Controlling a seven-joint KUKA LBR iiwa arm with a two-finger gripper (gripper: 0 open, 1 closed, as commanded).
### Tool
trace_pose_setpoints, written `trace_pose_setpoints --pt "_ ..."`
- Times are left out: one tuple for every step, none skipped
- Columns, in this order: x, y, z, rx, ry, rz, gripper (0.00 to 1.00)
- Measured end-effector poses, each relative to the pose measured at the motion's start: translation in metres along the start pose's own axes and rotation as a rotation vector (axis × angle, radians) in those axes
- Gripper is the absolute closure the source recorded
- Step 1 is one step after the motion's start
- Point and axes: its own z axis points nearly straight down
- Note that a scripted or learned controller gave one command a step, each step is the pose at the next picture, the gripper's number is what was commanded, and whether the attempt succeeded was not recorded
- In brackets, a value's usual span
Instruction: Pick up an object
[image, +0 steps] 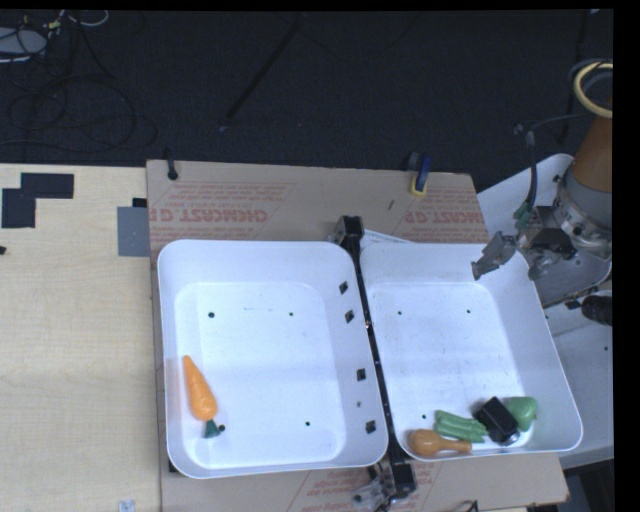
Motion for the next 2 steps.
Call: trace_pose_setpoints --pt "0.038 0.048 0.149 0.011 0.004 -0.002 0.00" --pt "0.051 0.051 0.045 -0.009 -0.001 -0.001 0.00"
